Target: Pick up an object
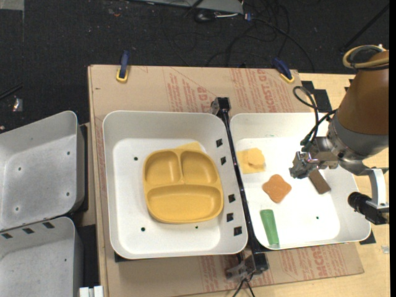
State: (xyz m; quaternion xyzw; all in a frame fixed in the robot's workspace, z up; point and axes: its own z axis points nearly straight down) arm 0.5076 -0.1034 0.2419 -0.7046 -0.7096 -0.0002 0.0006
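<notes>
Since the yellow divided tray [183,187] fills the left bin [120,166], easier picks lie in the right bin [346,228]: yellow sponge [252,160], orange block [276,189], green tube [268,227]. Poised beside them, the gripper [305,164] could miss sideways; whether it is released or clenched, I cannot tell.

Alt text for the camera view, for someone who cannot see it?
A grey arm's claw hovers over the right bin, which holds a yellow piece, an orange piece and a green stick. A yellow divided tray fills the left bin.

Lab: clamped cardboard [185,88], loose cables [247,17]
</notes>
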